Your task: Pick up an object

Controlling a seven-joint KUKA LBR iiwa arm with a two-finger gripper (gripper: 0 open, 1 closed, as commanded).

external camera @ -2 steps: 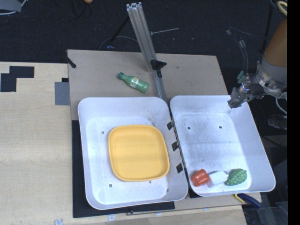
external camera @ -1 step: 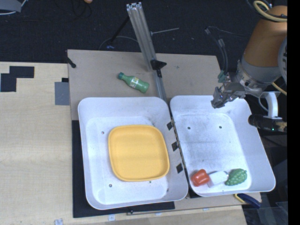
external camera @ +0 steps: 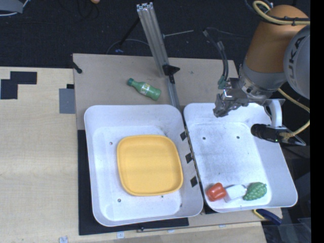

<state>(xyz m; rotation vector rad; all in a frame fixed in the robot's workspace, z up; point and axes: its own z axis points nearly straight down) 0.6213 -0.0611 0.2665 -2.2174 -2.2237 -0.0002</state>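
Yellow and square with rounded corners, a plastic plate (external camera: pixel 150 164) lies flat in the middle of the left bin (external camera: pixel 96 135), taking up much of its floor. The right bin (external camera: pixel 228 146) sits just beside it, their inner rims nearly touching, with three small dark clips (external camera: pixel 188 156) along the seam. In the right bin's near corner three small things are grouped in a row, touching or almost so: a red toy pepper (external camera: pixel 216 191), a white block (external camera: pixel 235 192), and a green bumpy toy vegetable (external camera: pixel 255 191) closest to the right rim. The gripper (external camera: pixel 223 107) hangs over the far edge of the right bin, well apart from that group, below the grey arm's orange band (external camera: pixel 272 39); whether it is open or closed cannot be told from this angle, and nothing is seen in it. On the surface (external camera: pixel 101 80) beyond the bins lies a small green bottle (external camera: pixel 144 88) on its side, near a slanted metal rail (external camera: pixel 157 39).
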